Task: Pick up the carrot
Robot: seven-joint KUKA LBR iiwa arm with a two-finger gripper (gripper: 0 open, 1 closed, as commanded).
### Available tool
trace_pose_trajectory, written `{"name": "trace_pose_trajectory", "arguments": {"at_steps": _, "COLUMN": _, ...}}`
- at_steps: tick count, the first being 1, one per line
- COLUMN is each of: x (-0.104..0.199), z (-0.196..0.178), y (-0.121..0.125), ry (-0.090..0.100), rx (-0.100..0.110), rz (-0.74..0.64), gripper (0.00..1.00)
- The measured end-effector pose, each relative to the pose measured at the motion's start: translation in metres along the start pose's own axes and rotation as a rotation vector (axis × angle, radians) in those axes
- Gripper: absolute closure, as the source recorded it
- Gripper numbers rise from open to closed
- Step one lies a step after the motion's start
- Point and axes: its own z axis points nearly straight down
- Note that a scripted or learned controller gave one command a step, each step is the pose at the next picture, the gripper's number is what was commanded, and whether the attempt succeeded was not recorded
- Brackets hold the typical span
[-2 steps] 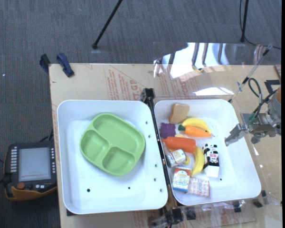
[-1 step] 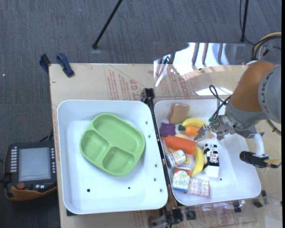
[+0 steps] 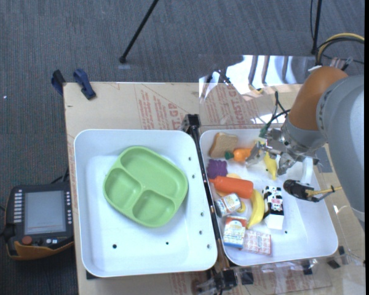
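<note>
The carrot (image 3: 232, 185), orange and lying flat, rests in the right bin (image 3: 320, 232) near its left wall, below purple grapes (image 3: 217, 168). My gripper (image 3: 270, 158) hangs low over the back of that bin, up and to the right of the carrot and apart from it. Its fingers (image 3: 257, 154) stand open, with a small yellow piece (image 3: 270, 164) showing between them. Nothing looks lifted.
Round the carrot lie a bread slice (image 3: 222, 143), a small orange fruit (image 3: 240, 154), a banana (image 3: 256, 208), a cow-print carton (image 3: 272, 200) and several small packs (image 3: 234, 231). A green divided plate (image 3: 146, 186) sits in the left bin (image 3: 92, 251). A pendant (image 3: 42, 217) lies off the bench's left.
</note>
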Motion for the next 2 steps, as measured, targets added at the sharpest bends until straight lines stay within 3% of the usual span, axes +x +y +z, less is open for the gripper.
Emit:
{"name": "trace_pose_trajectory", "arguments": {"at_steps": 1, "x": 0.0650, "z": 0.0026, "y": -0.0189, "ry": -0.006, "rx": 0.010, "rz": 0.384, "gripper": 0.00}}
{"name": "trace_pose_trajectory", "arguments": {"at_steps": 2, "x": 0.0684, "z": -0.0048, "y": -0.0187, "ry": -0.007, "rx": 0.013, "rz": 0.376, "gripper": 1.00}}
